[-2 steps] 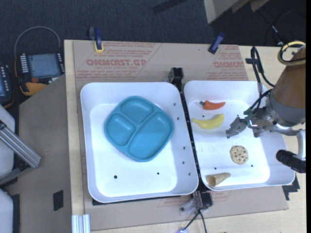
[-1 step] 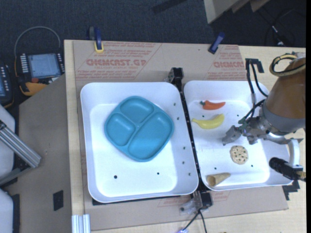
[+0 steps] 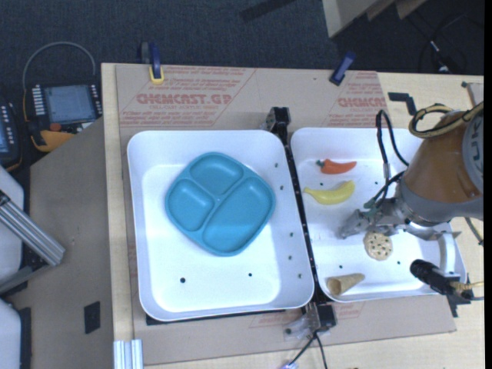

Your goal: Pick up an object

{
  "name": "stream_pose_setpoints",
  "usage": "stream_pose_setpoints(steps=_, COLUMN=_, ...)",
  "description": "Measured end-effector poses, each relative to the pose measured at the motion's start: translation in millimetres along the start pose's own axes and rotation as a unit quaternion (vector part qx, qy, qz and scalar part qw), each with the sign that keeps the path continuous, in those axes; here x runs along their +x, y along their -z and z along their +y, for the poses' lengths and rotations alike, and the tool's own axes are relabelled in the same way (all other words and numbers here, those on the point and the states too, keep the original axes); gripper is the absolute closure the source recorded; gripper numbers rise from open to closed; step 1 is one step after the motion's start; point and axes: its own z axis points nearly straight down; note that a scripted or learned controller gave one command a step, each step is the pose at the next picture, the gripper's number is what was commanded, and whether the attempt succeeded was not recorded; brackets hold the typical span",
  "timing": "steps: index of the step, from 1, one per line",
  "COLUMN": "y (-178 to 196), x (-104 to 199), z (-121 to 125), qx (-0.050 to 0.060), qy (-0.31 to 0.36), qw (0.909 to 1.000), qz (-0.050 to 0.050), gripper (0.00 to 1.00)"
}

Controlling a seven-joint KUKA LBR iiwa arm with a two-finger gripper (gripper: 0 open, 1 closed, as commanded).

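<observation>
A wooden bench [image 3: 231, 91] on a dark carpeted floor carries two shallow white bins side by side. The left bin [image 3: 154, 283] holds a blue divided plate [image 3: 221, 203]. The right bin [image 3: 307, 148] holds a small red pepper [image 3: 337, 167] at the far side, a banana [image 3: 330, 194] just nearer than it, a round cookie [image 3: 377, 245] toward the middle, and an ice-cream cone [image 3: 344, 284] close to the near wall.

The arm [image 3: 442, 171] reaches in from the right, and its gripper [image 3: 367, 225] hangs low over the right bin, just left of the cookie and nearer than the banana. Whether its fingers are spread or pressed together cannot be told from here, and nothing shows pinched between them.

The cookie looks the likeliest target. To take it well, the gripper should centre over it, since it seems offset to the left. The cookie lies flat and thin, so the fingers would need to reach the bin floor, straddle it, and close gently to keep it from skidding away.
</observation>
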Motion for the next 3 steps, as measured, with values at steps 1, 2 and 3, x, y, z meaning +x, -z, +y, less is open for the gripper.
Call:
stream_pose_setpoints(steps=1, y=14.3, x=-2.7, z=1.6, qx=-0.004, qy=-0.002, qw=1.0000, qz=-0.003, gripper=1.00)
stream_pose_setpoints(steps=2, y=56.9, x=-1.5, z=2.4, qx=-0.002, qy=0.000, qw=1.0000, qz=-0.001, gripper=1.00)
stream_pose_setpoints(steps=3, y=121.0, x=-2.6, z=4.1, qx=-0.004, qy=0.000, qw=1.0000, qz=-0.001, gripper=1.00)
